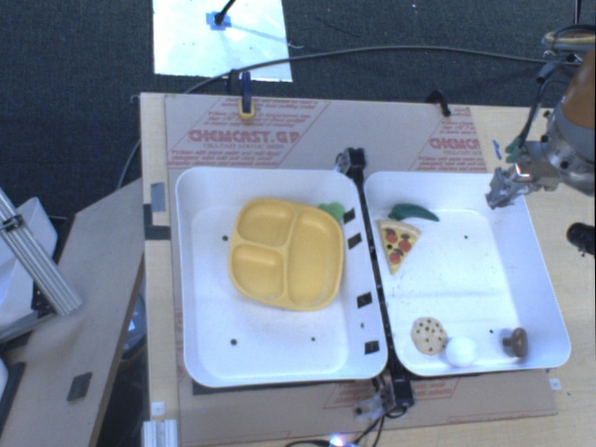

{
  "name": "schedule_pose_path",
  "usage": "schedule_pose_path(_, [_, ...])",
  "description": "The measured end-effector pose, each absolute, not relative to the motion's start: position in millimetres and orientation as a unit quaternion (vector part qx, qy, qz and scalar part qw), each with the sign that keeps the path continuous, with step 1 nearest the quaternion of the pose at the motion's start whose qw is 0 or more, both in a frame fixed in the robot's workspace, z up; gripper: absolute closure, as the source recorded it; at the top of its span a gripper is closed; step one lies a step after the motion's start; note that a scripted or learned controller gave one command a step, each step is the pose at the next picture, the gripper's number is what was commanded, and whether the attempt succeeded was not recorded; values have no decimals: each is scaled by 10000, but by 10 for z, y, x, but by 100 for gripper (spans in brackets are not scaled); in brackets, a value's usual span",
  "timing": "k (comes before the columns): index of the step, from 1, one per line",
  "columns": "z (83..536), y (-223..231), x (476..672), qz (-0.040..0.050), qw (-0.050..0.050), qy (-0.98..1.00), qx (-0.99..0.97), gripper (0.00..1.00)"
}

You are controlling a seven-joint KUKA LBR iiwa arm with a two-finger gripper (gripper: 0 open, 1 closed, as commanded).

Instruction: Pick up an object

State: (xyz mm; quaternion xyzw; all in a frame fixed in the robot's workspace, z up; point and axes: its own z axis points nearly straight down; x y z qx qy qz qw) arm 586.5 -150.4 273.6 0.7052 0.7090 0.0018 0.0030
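From my feed: gripper [504,190] hangs at the far right rim of the right bin [484,296], nothing between its fingers that I can see; whether they are apart or together I cannot tell. In that bin: pizza slice [399,243] near the divider, green pepper [413,212] just beyond it, and cookie [428,335], white ball [461,351], brown lump [515,343] along the near edge. Left bin [209,324] holds a yellow divided plate [286,253], with a green item [332,212] at its far right edge.
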Motion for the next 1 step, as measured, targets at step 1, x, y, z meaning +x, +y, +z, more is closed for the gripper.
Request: schedule_pose_path(1, [2618, -931, 5828, 9, -2, 7106, 7036, 100])
